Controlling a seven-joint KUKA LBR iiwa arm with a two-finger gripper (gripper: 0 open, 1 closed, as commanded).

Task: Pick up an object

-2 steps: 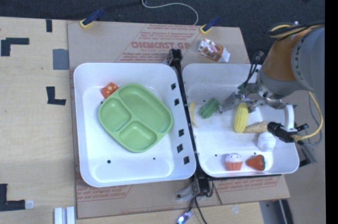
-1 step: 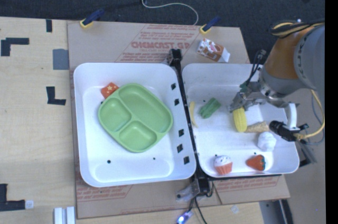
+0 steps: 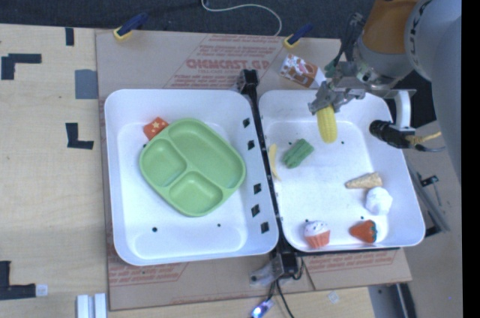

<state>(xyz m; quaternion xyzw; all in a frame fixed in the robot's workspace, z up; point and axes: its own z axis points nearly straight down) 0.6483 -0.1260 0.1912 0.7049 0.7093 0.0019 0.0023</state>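
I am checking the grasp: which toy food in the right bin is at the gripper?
The yellow corn cob, directly beneath the gripper; the green vegetable and cupcake lie farther away.

Soft, even light fills the picture; the white bins [image 3: 127, 234] look bright, shadows are faint, everything is a bit blurry.

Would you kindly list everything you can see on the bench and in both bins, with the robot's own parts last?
green divided plate: one, left bin
red-orange block: one, left bin, at the plate's upper left edge
corn cob: one, yellow, right bin, between the fingers
green vegetable: one, right bin
ice cream cone: one, tan
white piece: one
strawberry: one, red
cupcake: one
packet: one, on the cardboard
hand: one, grey, upper right bin
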